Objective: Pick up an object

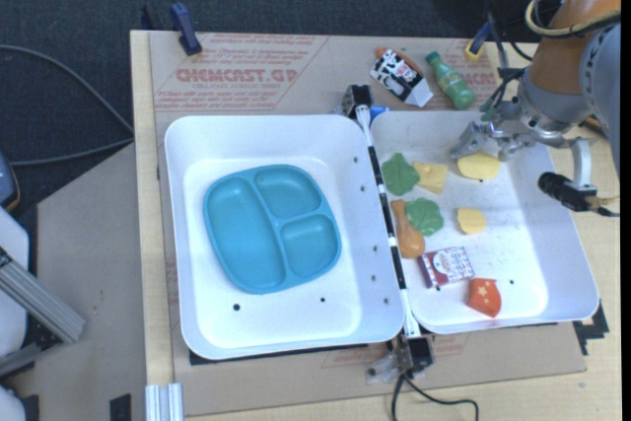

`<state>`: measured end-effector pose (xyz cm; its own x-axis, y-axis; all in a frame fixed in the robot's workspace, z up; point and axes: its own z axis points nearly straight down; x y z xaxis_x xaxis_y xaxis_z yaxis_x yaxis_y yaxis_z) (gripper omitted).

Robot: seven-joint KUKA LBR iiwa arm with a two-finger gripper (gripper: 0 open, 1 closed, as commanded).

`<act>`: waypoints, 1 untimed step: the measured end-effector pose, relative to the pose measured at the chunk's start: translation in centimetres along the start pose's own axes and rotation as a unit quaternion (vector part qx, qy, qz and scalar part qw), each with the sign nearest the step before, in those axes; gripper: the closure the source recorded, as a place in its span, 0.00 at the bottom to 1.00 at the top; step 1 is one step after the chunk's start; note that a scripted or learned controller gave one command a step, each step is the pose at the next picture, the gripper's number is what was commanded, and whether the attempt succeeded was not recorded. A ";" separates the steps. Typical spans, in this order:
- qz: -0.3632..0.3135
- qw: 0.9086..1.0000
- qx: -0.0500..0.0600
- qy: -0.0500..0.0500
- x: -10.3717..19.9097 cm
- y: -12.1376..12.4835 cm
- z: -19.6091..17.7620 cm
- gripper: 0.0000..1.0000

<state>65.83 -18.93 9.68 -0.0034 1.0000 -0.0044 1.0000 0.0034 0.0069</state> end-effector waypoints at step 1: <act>0.001 1.000 0.002 0.002 6.5 -1.5 -8.0 1.00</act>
